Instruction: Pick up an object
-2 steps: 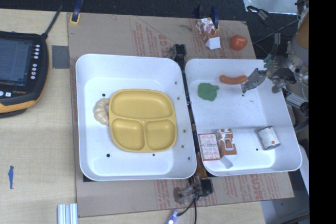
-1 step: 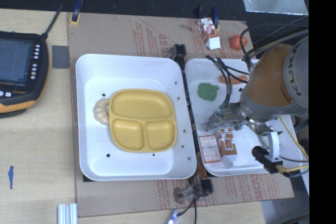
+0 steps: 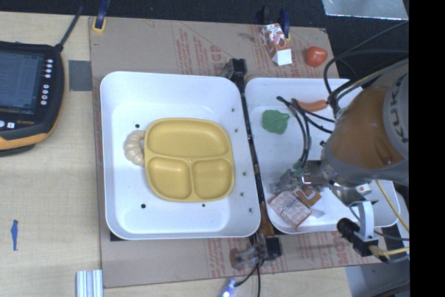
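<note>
Camera view: gripper low over a crinkly printed snack packet in the right white bin; finger state unreadable. Packet looks light, soft, slippery; I'd pinch its middle.

A teach pendant lies left of the bench; a small carton and red ball sit behind the bins.

Both bins look like smooth white plastic with a soft shine. The yellow tray in the left one is smooth plastic too, more matt. Under the bins lies a flat brown cardboard sheet, dull and papery. The worktop looks like pale wood. The arm has a shiny orange band. The packet looks crinkly and glossy.
</note>
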